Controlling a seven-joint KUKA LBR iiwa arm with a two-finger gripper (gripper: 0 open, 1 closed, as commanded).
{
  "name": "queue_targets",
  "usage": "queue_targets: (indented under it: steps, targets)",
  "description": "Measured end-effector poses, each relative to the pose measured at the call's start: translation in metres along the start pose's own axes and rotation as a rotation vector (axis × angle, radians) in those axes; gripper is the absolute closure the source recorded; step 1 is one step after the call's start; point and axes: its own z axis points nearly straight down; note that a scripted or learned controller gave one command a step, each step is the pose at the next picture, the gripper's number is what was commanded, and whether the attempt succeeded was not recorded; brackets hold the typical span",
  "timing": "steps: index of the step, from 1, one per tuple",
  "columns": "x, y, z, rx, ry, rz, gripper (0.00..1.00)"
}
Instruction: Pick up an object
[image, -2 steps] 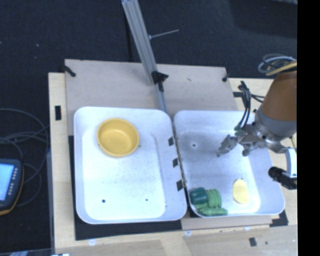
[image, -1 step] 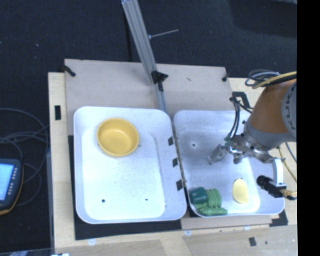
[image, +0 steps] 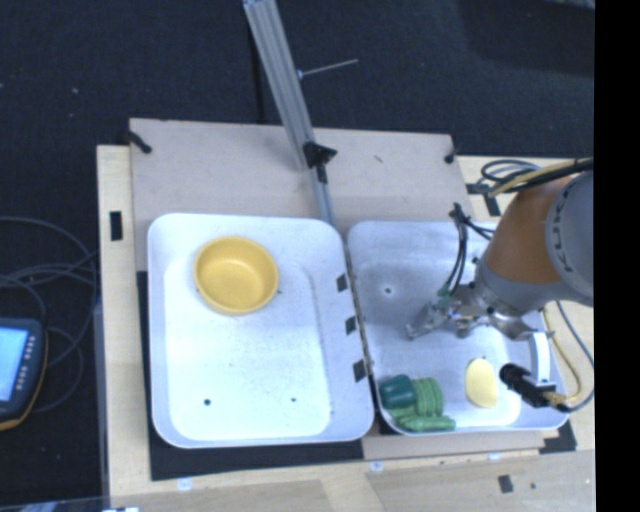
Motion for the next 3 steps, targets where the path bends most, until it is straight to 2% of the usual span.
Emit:
queue_targets:
  steps: [1, 2, 3]
  targets:
    - [-0.001, 0.001, -0.012, -0.004, 0.0, 0.001, 1.0]
    - [0.005, -0.005, -0.068, -0.006, -0.001, -0.001, 1.0]
    - [0.007, -0.001, -0.111, -0.006, -0.001, -0.001, 1.0]
